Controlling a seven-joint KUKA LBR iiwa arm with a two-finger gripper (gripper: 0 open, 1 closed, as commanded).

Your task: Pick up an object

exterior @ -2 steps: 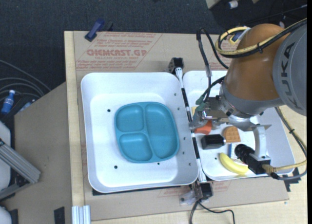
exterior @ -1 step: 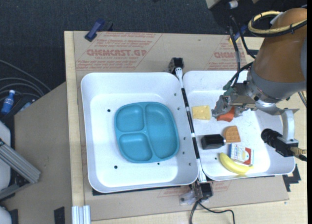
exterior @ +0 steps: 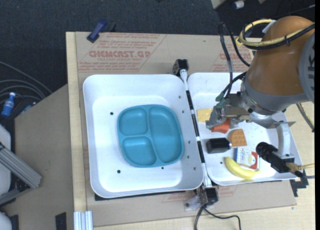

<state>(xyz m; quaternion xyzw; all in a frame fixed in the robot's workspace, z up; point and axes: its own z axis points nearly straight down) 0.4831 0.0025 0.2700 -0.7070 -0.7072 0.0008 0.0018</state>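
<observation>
Across the tan bench (exterior: 135, 49), the gripper (exterior: 220, 119), its state impossible to tell, hangs low in the right bin (exterior: 210, 81) over a red object (exterior: 224, 126) beside cracker (exterior: 238, 137), black block (exterior: 218, 145) and banana (exterior: 239, 169), while the left bin (exterior: 100, 94) holds a blue divided plate (exterior: 149, 135).

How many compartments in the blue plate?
3. The blue plastic divided plate lies in the left white bin: one long compartment on its right side, two smaller ones stacked on its left, one above the other. None look hidden.
</observation>
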